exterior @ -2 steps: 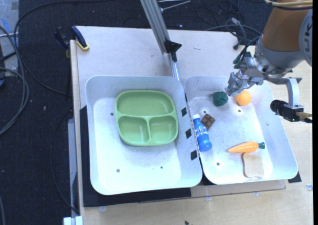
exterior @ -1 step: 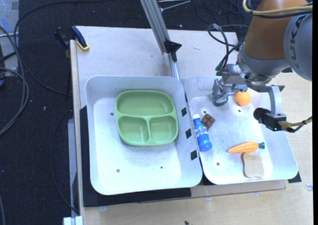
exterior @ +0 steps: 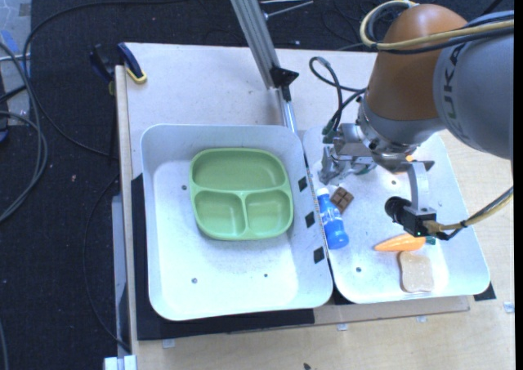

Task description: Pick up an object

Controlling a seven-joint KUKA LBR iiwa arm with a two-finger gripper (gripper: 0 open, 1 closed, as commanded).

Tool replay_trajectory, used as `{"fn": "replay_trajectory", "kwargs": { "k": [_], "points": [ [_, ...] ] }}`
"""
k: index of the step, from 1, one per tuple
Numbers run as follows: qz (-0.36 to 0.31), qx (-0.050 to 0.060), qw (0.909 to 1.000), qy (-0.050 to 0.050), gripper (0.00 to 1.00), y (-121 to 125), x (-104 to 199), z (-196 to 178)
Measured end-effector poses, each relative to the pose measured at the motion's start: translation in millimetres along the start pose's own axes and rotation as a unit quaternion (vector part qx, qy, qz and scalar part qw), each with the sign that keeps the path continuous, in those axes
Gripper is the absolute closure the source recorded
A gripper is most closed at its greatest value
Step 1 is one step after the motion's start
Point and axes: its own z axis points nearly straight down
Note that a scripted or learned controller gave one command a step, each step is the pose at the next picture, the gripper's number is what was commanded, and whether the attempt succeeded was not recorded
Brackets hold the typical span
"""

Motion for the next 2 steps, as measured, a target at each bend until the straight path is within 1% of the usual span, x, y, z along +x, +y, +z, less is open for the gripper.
{"fn": "replay_trajectory", "kwargs": {
  "k": [2],
  "points": [
    [0.000,0.000,1.0000,0.000,1.00,-32,90,12]
  ]
}}
